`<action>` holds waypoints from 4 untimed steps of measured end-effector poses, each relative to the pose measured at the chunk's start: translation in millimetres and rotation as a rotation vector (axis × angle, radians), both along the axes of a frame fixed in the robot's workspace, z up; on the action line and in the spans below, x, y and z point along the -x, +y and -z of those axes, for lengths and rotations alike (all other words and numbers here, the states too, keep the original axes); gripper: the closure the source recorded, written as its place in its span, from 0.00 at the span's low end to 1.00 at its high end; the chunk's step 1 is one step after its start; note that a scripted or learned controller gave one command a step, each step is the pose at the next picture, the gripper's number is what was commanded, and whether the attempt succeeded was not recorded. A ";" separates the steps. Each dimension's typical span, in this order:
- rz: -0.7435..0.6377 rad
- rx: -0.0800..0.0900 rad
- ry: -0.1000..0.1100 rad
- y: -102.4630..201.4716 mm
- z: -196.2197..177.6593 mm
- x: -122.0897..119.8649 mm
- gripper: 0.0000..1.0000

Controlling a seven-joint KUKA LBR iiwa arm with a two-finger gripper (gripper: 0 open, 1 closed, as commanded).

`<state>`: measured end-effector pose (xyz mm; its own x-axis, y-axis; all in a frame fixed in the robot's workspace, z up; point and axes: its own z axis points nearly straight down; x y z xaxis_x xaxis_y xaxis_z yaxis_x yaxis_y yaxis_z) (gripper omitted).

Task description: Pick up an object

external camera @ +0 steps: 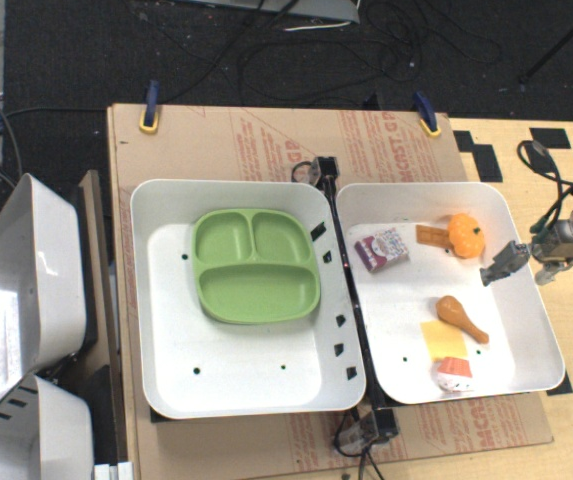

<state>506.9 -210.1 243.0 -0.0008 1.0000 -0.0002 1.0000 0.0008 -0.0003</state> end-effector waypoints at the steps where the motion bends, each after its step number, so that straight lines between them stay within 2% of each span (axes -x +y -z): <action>1: -0.010 -0.005 0.005 86.1 74.6 -36.9 0.00; 2: -0.006 0.000 -0.005 110.5 84.2 -91.0 0.00; 3: -0.004 0.000 -0.003 108.8 73.5 -89.0 1.00; 4: -0.003 0.003 -0.015 99.7 -54.3 -108.5 1.00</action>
